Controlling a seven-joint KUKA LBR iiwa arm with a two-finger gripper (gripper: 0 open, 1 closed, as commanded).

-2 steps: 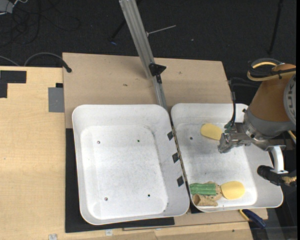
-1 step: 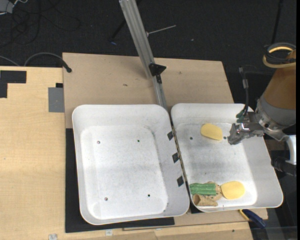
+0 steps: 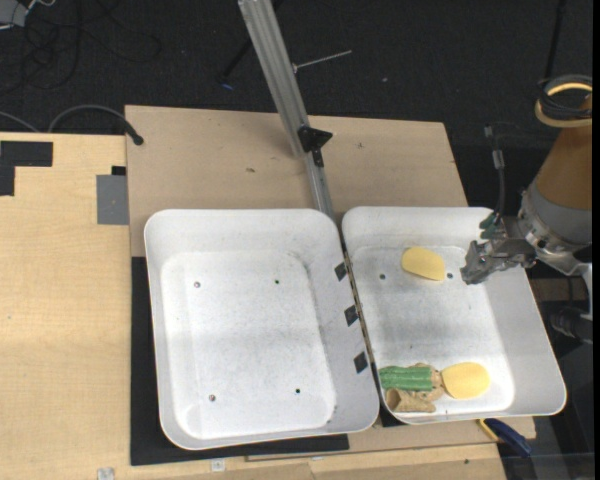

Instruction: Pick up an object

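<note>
Two bins: side by side on the bench.
Right bin: yellow piece near centre; green piece, tan piece and another yellow at front.
Gripper: just right of upper yellow piece, nothing visibly held; finger spread cannot be told.

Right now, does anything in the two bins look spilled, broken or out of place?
Nothing stands out. The right bin holds one yellow piece near the gripper and a green, tan and yellow cluster by its near edge.
</note>
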